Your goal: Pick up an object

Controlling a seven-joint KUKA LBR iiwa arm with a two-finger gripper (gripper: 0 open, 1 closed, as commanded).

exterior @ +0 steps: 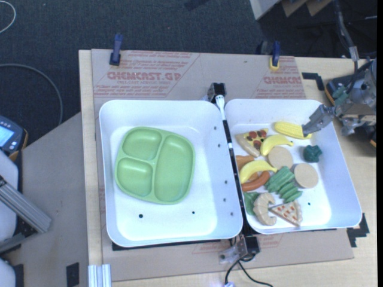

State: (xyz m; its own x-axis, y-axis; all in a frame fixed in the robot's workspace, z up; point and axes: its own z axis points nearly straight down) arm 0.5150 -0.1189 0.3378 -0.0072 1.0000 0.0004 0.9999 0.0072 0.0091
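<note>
The pincer (312, 124) reaches in from the right edge and hangs over the upper right part of the right bin (342, 178), its grey fingers slanting down toward the left. Whether they are apart or together cannot be told from here, and nothing shows between them. The tip lies just beside the right end of the corn cob (291, 130), possibly touching it.

That yellow cob lies in the right bin with its long axis running roughly left to right, tilted slightly downward toward the right. Just below and left of the cob sits a yellow banana (276, 143), curved, its axis rising toward the right. Left of the cob lies a pizza slice (252, 140) with red toppings. Below the cob rests a round tan cookie (280, 157), and right of that a dark green broccoli piece (312, 153). A second tan disc (306, 175) lies further below the cob, beside a cluster of green bean pods (283, 184). Another banana (256, 170) and an orange sausage (254, 182) lie to the lower left of the cob, and a second pizza slice (285, 212) sits near the bin's lower wall.

Far left of the cob, the left bin (114, 220) holds a light green divided plate (155, 165) with three compartments, each bare. Both bins rest on a cardboard sheet (149, 70) clamped to the bench (371, 178).
</note>
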